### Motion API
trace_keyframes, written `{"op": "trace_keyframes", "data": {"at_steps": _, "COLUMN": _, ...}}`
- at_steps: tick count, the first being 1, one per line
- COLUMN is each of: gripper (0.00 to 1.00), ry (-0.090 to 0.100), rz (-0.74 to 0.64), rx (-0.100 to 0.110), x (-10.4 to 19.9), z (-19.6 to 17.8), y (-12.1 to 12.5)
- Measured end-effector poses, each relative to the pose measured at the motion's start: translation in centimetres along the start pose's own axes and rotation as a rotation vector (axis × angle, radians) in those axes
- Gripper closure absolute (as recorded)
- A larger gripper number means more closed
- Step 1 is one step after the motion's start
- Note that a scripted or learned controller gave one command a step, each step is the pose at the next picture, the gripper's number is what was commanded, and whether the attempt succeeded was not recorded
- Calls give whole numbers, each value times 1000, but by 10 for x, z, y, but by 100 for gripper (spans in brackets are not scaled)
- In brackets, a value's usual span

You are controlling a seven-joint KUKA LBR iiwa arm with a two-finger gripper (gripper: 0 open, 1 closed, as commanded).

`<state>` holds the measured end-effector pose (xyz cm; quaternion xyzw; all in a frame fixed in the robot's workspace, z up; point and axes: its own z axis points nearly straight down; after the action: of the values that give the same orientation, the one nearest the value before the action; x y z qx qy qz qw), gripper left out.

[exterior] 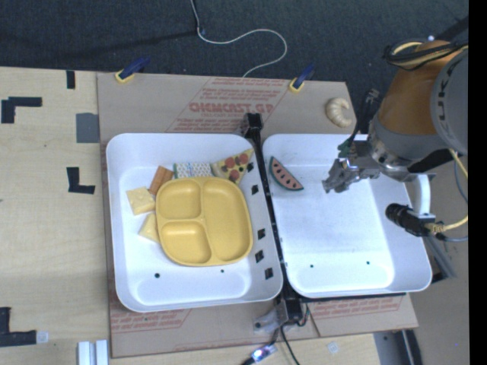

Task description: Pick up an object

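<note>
Hanging over the upper right part of the right bin, the end effector (335, 182) points down and to the left, and whether it is released or clenched cannot be told from this angle; nothing is visible in its grasp. At the far left, black tape marks (20, 108) lie on the pale tabletop (46, 234). Next comes a cardboard sheet (228, 101) held by two blue-and-yellow clamps (133, 68) along its far edge. On it sits the left bin (133, 280), which carries a yellow divided plate (204, 220) near its middle. Pale cracker-like pieces (141, 201) touch the plate's left rim, an orange-brown piece (160, 179) lies just above them, and a patterned slice (234, 165) rests near the plate's upper right edge. A black divider strip (262, 204) runs between the two bins. The right bin (358, 280) holds a watermelon slice toy (285, 175) in its upper left corner, just left of the end effector and apart from it. Behind this bin a small beige object (340, 112) rests on the tabletop. The grey arm with its orange band (411, 90) enters from the right.
</note>
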<state>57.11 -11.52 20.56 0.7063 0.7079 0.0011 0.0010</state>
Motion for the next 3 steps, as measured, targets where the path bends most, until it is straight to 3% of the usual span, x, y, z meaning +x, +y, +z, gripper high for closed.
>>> {"op": "trace_keyframes", "data": {"at_steps": 1, "gripper": 100, "ry": 0, "rz": 0, "rx": 3, "x": 1, "z": -20, "y": 1}}
{"op": "trace_keyframes", "data": {"at_steps": 2, "gripper": 100, "ry": 0, "rz": -3, "rx": 0, "x": 22, "z": -28, "y": 53}}
{"op": "trace_keyframes", "data": {"at_steps": 3, "gripper": 100, "ry": -1, "rz": -1, "rx": 4, "x": 40, "z": -8, "y": 83}}
